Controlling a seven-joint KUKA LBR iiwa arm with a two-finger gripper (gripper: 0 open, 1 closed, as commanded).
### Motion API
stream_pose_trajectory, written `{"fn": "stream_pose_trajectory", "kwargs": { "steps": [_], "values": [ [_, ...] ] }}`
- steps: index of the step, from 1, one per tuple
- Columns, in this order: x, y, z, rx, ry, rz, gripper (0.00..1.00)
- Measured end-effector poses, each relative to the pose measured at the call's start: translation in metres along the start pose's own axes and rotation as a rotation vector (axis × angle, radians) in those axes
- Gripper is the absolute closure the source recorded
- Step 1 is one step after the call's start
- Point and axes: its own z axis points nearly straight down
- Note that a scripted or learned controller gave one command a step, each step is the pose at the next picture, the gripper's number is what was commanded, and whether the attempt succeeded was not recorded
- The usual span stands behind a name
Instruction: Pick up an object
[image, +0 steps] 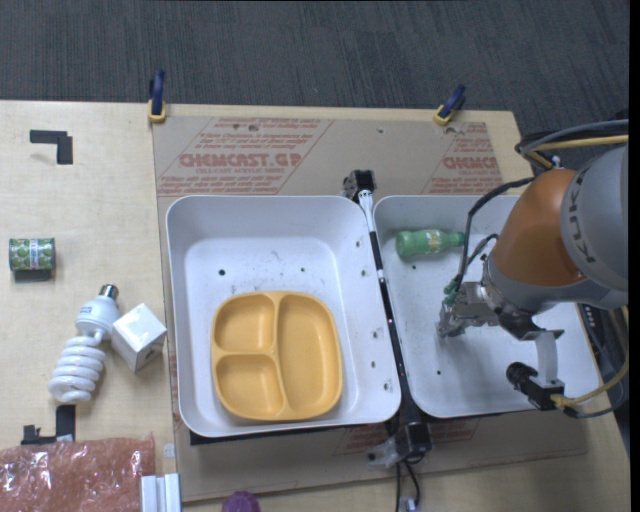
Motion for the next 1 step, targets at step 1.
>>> {"fn": "stream_pose_trajectory", "kwargs": {
  "steps": [1],
  "values": [
    [-0.01, 0.0794, -0.0004, -0.001, -0.001, -0.004, 0.0]
  ]
}}
